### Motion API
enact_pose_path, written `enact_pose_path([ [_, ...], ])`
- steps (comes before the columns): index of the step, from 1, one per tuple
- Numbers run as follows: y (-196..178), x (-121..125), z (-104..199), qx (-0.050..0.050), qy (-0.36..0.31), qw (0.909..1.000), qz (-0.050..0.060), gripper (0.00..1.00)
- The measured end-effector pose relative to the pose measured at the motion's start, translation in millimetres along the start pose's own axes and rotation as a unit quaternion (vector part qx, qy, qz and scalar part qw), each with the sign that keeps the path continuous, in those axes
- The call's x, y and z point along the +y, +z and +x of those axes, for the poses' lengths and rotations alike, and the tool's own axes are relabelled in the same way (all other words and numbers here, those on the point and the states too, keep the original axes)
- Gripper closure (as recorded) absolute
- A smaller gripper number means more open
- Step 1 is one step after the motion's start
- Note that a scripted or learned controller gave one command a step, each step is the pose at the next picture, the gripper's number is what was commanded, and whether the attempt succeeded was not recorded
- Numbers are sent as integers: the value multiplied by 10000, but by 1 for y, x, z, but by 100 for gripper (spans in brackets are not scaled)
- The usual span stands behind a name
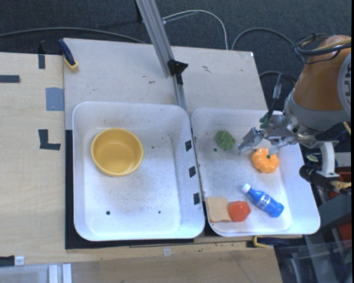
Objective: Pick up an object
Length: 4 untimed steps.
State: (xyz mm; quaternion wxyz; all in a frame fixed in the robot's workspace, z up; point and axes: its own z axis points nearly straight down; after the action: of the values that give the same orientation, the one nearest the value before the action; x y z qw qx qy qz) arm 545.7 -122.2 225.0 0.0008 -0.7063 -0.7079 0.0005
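Arm comes in from the right, gripper low over the right bin. Fingers look spread, one reaching left toward the green lump, the other hanging at the orange pumpkin-shaped toy. Nothing sits between them.

The pumpkin lies just below the gripper, in the bin's far-right part; it reads as the likeliest pick, though the green lump is also close. Spread fingers suit an approach, not a hold.

At the near edge of that bin: blue bottle lying on its side, red piece touching a tan block.

Left bin holds a yellow bowl, upright, well apart from the arm. Both bins sit on the table.
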Motion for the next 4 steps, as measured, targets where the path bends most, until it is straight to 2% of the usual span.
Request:
enact_pose_path([
  [1, 0, 0, 0, 0, 2, 10000, 0, 0],
  [3, 104, -12, 8, 3, 2, 10000, 32, 0],
  [4, 136, -11, 9, -12, 5, 10000, -9, 0],
])
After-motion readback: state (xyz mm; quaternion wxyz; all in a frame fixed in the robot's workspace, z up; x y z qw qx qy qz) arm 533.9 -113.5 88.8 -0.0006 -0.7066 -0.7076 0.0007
